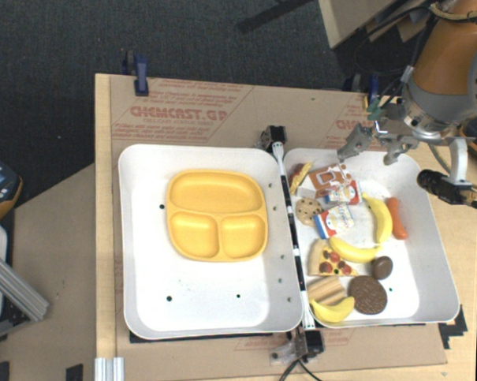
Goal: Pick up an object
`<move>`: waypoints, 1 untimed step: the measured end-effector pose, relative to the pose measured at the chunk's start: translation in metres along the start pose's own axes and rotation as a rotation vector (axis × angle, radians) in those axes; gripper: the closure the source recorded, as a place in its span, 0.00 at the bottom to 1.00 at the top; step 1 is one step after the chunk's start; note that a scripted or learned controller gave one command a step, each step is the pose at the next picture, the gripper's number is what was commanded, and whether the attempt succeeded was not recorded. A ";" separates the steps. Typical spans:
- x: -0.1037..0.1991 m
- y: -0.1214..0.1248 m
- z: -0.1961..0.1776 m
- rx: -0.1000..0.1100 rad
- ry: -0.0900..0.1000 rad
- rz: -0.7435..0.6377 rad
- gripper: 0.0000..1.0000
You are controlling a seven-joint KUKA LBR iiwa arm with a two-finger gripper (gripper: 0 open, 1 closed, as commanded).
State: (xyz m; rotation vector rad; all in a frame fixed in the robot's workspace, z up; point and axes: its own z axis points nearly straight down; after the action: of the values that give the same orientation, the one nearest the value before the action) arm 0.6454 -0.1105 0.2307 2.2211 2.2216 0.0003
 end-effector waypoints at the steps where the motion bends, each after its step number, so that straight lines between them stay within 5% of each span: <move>1: -0.094 -0.012 0.060 0.005 0.000 0.008 0.00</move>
State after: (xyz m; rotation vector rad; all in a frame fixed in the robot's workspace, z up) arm 0.6340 -0.2048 0.1708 2.2323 2.2156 -0.0059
